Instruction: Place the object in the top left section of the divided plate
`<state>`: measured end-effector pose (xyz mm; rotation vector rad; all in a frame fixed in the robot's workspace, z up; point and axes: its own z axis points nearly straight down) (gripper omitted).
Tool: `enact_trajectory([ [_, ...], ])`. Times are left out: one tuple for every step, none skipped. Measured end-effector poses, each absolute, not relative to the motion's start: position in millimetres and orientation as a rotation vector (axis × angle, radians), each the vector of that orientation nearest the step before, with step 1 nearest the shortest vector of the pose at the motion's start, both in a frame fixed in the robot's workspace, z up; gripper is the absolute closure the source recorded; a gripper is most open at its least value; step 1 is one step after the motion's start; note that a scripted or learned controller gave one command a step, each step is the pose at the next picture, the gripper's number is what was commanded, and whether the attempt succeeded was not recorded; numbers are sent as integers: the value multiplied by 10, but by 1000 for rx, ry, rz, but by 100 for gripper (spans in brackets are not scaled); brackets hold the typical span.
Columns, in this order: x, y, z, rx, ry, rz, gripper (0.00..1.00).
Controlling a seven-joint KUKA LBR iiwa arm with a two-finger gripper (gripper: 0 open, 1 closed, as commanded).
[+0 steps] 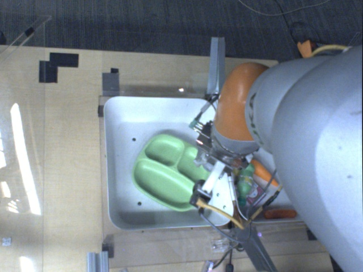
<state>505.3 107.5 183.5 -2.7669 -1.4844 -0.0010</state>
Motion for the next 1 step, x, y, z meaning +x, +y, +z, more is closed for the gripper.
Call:
enact_trajectory([
  [4879,1717,1346,-2839,-1342,1,100],
])
